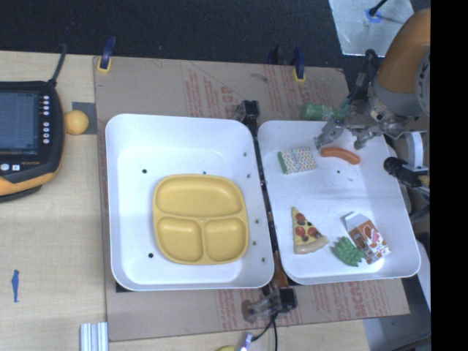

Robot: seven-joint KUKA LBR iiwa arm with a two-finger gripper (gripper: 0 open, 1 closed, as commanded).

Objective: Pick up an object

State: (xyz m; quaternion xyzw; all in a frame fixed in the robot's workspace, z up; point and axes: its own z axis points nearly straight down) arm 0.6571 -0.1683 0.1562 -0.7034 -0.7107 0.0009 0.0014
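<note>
In the right bin lie an orange-red sausage, a speckled packet, a pizza slice, a green leafy toy and a small red and white carton. My gripper hangs over the bin's far edge, just above and behind the sausage. Its fingers stand open with nothing between them. A yellow divided tray fills the middle of the left bin.
A green object lies on the cardboard just behind the right bin, close to the gripper. A yellow ball and a black and orange teach pendant sit at the far left. Clamps hold the cardboard's back edge.
</note>
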